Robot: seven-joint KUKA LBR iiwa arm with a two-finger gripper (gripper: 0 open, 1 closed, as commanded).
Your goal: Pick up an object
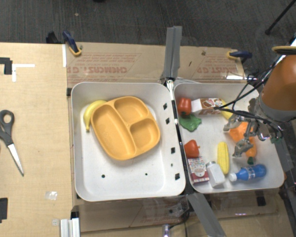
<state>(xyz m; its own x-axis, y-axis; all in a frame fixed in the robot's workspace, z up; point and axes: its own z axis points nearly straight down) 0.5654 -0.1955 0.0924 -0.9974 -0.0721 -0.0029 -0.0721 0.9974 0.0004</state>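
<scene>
My gripper (243, 146) hangs low in the right bin (272, 158), at its right side. It sits over an orange toy (238, 131) and another orange piece (251, 152); I see nothing held. The grey arm with its orange band (285, 83) reaches in from the right. Close by lie a corn cob (223, 157) to the gripper's left and a blue bottle (249, 173) just below it. A white bottle (215, 174) and a small red-and-white carton (198, 170) lie near the bin's front left.
A red pepper (184, 105), a green piece (190, 123), a brown box (209, 105) and a red toy (191, 147) fill the right bin's left part. The left bin (118, 186) holds a yellow divided plate (126, 127) and a banana (91, 111). Scissors (7, 137) lie on the bench far left.
</scene>
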